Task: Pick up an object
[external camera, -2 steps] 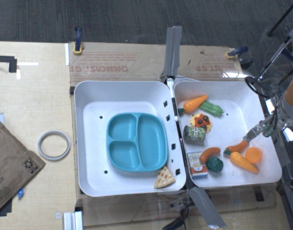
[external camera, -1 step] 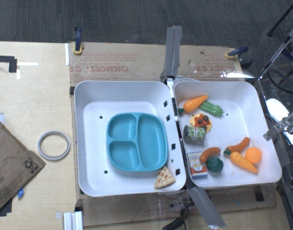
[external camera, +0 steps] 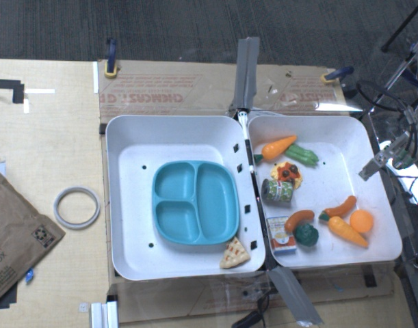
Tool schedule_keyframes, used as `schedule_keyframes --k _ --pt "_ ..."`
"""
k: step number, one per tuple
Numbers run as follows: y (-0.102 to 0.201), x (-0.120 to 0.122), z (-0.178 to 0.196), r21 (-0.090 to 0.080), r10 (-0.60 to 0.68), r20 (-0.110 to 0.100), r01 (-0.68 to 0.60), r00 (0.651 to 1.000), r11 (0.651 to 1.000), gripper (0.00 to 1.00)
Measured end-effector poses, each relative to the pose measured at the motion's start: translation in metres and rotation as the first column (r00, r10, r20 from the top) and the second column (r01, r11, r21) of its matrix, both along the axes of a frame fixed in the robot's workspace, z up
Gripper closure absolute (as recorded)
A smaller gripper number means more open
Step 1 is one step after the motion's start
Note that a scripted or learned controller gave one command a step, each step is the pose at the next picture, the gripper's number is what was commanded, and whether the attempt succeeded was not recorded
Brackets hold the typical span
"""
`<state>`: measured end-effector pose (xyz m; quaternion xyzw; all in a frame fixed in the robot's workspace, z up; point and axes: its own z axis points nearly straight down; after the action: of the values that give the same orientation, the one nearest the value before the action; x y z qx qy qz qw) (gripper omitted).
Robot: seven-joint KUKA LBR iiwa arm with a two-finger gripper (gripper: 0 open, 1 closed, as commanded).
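The right bin (external camera: 332, 137) holds several toy foods: a carrot (external camera: 278, 146), a green vegetable (external camera: 302, 155), a yellow and red piece (external camera: 287, 173), a small can (external camera: 277, 191), a sausage (external camera: 299, 218), a small carton (external camera: 280, 233), a dark green ball-like piece (external camera: 306, 235), an orange fruit (external camera: 361, 221) and two more carrots (external camera: 342, 207) (external camera: 347, 231). My gripper (external camera: 375, 165) hangs at that bin's right rim, above and apart from the foods, with nothing seen in it.
The left bin (external camera: 126, 149) holds a teal divided plate (external camera: 195, 202) and a pizza slice (external camera: 234, 254) at its front right corner. On the bench to the left lie a tape ring (external camera: 76, 206) and a cardboard box (external camera: 14, 234).
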<state>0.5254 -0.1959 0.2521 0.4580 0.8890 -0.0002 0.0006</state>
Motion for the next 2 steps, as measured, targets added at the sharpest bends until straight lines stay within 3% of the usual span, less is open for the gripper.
schedule_keyframes --k 1,2 --pt "0.021 -0.046 -0.144 0.0 -0.058 0.001 0.058 0.998 0.998 1.0" --pt "0.116 0.009 -0.061 0.0 -0.318 -0.001 0.318 0.948 0.948 1.0"
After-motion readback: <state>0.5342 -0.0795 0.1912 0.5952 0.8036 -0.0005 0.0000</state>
